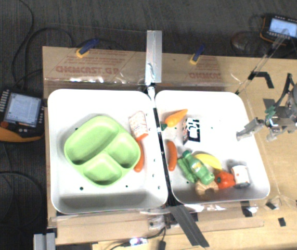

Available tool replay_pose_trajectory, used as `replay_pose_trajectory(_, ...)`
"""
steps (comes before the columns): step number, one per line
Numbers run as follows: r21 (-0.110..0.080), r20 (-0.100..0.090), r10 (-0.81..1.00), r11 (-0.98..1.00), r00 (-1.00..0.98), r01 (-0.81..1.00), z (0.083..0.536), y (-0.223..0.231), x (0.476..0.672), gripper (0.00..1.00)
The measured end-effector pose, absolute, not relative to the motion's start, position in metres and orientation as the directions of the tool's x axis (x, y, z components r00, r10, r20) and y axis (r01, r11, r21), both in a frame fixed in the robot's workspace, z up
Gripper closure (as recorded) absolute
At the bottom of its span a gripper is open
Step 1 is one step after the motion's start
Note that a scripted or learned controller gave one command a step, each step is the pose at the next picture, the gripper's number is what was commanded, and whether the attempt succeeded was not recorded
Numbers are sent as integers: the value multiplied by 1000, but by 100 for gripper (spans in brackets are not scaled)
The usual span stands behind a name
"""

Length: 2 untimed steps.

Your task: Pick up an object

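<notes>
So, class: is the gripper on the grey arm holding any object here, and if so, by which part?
Nothing is held. The gripper sits at the right bin's outer edge, apart from the toys, with nothing between its fingers.

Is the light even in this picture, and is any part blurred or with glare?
Camera view: light fairly even, white bins bright, almost washed out; soft shadows under the green tray; glare on the plastic sheet behind; claw at the right edge slightly blurred; toys reasonably sharp.
</notes>
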<state>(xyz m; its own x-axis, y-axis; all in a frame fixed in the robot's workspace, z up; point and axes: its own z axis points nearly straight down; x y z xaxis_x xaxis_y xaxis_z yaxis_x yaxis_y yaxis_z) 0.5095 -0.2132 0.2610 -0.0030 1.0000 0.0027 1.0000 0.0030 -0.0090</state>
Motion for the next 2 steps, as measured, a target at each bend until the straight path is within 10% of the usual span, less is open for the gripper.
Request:
replay_pose_trajectory(1,-7,4,987,163,-163,987,124,-143,558,0)
replay_pose_trajectory(2,8,-2,952,307,-307,952,88,-192,494,0)
